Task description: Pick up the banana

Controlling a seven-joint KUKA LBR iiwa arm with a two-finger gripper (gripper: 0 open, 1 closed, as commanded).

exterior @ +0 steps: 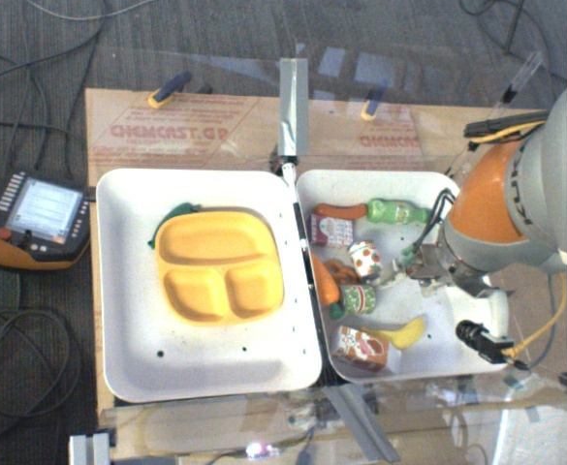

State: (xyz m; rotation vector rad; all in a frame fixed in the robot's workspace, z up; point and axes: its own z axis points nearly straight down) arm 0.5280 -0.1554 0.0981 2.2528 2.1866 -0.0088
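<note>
A grey carpeted floor with loose cables surrounds the bench (254,124), whose brown top carries faint red lettering and 2 shallow white bins set side by side. The left bin (128,289) holds a yellow divided tray (220,264) with 3 compartments; a bit of dark green peeks out from under the tray's upper left corner. Off the bench to the left, an orange-edged handheld pendant (33,219) with a lit screen lies on the floor.

The right bin (438,352) is crowded on its left half. Along its upper edge lies a green bottle (395,210), with an orange carrot-like piece (339,211) just beside it. Below these sit a dark red packet (333,231), a small white ball with red marks (363,257), a green and red can (358,299) and an orange piece (326,281) against the bin's left wall. The banana (407,332) lies near the bin's lower edge (small, yellow, curved), touching a red and orange packet (362,348) on its left.

The arm reaches in from the right, its orange band above the wrist, and the gripper (421,260) hangs over the middle of the right bin, above and well apart from the banana. How wide the gripper stands is something I cannot tell from this angle.
</note>
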